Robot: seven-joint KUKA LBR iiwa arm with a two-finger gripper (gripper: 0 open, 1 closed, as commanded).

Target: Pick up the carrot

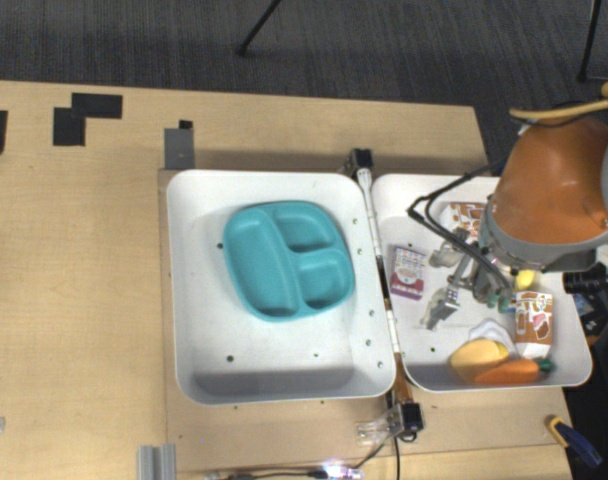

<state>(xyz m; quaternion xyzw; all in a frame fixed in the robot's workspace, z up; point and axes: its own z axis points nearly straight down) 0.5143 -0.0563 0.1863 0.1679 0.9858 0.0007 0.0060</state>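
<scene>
Bench (74, 298) under me was pale wood, dark grey floor (284, 28) beyond far edge. Two white bins sat side by side on it, touching along middle: left bin (199, 368), right bin (404, 193). Black patches (84, 118) marked far left of bench. Grey bracket (179, 146) stood just behind left bin's far corner.

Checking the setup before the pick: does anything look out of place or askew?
Nothing spilled or damaged. The teal tray sits slightly skewed in the left bin. The carrot lies against the right bin's front wall beside a yellow fruit.
</scene>
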